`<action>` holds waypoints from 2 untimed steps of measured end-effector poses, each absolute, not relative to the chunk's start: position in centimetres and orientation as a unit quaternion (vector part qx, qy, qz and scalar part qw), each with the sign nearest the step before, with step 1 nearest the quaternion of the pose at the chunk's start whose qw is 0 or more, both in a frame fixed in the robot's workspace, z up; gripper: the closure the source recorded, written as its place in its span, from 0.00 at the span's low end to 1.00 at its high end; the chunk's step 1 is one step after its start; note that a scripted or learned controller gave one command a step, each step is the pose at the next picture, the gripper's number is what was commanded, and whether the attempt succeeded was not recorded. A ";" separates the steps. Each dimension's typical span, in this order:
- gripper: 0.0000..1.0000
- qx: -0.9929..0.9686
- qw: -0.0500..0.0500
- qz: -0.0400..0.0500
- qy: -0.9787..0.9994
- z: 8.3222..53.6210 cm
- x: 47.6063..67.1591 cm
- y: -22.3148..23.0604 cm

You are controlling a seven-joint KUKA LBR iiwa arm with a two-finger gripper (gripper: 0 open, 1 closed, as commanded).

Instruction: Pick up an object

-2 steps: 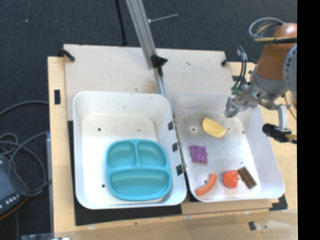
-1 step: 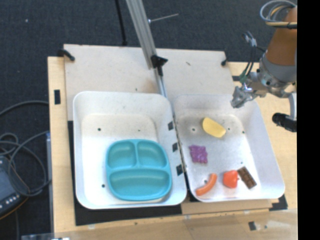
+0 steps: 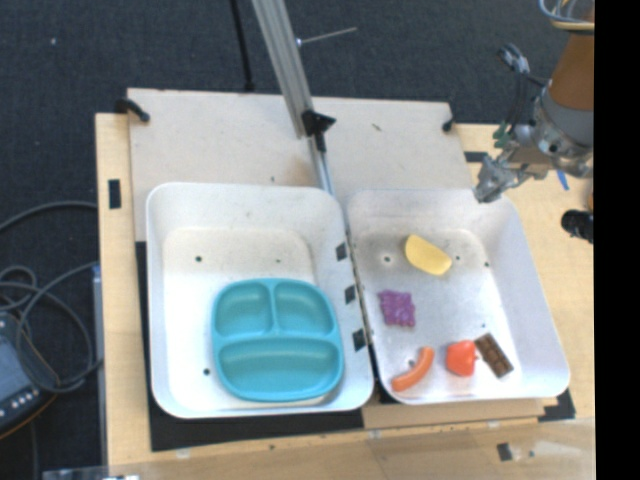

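Left bin [image 3: 180,218]: 1 blue tray [image 3: 275,340] near front edge. Right bin [image 3: 520,268]: yellow piece [image 3: 428,255] toward back, long axis roughly left-right. Gripper [image 3: 490,186] over bin's back-right corner; piece lies left and slightly forward. Finger state: cannot tell.

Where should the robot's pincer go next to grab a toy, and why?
Probably a short move inward and down toward the yellow piece. The pincer sits over the far right corner of the right bin, holding nothing, and the yellow piece is the closest toy, lying apart from the purple one.
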State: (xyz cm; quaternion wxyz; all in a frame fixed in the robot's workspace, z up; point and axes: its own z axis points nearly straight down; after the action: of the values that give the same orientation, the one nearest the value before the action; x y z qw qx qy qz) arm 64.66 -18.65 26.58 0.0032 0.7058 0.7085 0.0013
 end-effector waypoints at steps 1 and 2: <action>1.00 0.705 0.000 0.000 0.709 26.5 63.4 -14.7; 1.00 0.705 0.000 0.001 0.709 27.0 62.7 -9.7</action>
State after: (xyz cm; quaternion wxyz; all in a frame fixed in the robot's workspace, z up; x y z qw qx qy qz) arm 62.75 -9.71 26.97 0.0000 0.7048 0.7094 0.0008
